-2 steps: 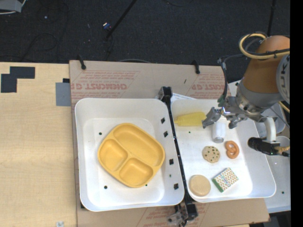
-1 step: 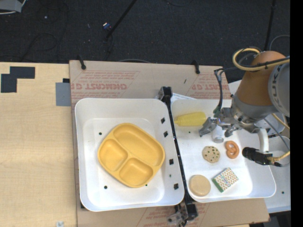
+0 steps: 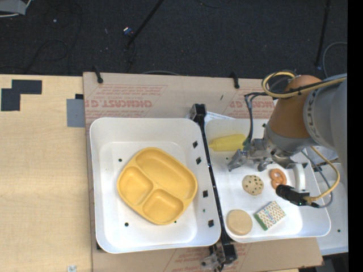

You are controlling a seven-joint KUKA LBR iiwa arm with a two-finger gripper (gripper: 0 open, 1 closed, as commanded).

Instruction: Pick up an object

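While my arm reaches into the right bin (image 3: pixel 323 226), its end effector (image 3: pixel 248 162) hangs beside the cookie (image 3: pixel 253 184). I cannot tell its grip state.

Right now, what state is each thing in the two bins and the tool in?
yellow tray: lying flat, upright, in the left bin.
corn cob: on its side, right bin.
cookie: flat.
pretzel: flat.
round bun: flat.
patterned box: flat.
tool: low over the right bin, holding nothing.
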